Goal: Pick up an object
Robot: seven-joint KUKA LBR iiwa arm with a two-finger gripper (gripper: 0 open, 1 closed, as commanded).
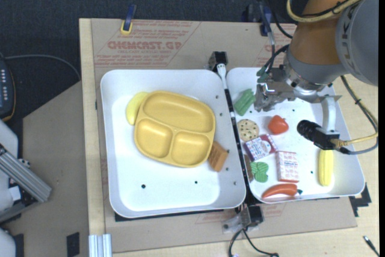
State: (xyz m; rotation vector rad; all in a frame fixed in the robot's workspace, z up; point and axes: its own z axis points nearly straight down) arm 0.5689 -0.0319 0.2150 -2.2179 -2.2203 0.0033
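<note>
My gripper [266, 103] hangs over the back left part of the right bin [351, 161]. It is just right of a green vegetable piece [243, 101] and just above a red tomato [277, 124]. I see nothing held in it. A round cookie [247, 129], a purple packet [260, 146], a green leafy piece [260, 171], a red-and-white packet [287, 165], a red sausage [280, 191] and a yellow banana [325, 167] lie further forward in the same bin.
The left bin [156, 192] holds a yellow divided plate [174, 128], a yellow piece [134, 106] poking out at the plate's left, and a brown block [218, 157] at its right. The wall between the bins [234, 129] runs close to the gripper's left.
</note>
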